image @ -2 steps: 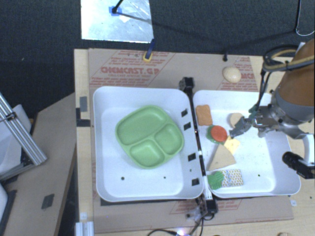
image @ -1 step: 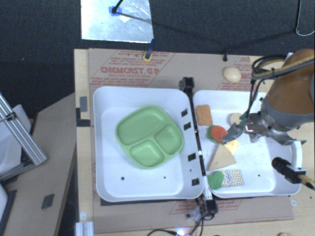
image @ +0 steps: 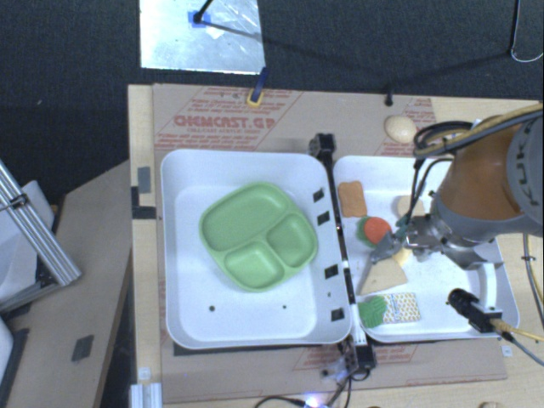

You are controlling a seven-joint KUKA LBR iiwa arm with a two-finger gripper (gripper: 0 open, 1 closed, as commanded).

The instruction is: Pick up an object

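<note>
A: Green and speckled, the little sponge-like block (image: 388, 309) is lying nearest us at the lower edge of the right bin (image: 510, 300), looking soft and light.

B: And the pale wedge (image: 385, 274) just above it?

A: That is sitting right under the tool (image: 393, 243). It is looking like a stiff, light play-food piece, so its long straight sides are seeming the best place to pinch.

B: Is the tool gripping it?

A: I cannot tell; the tip is blurring into the wedge and the red-and-green ball (image: 373, 229), which is probably smooth and apt to roll.

B: Further back?

A: An orange slab (image: 352, 199) is lying flat. The arm (image: 480, 185) is covering the bin's right part. In the left bin (image: 183, 228) a green divided plate (image: 259, 236) is resting.
</note>
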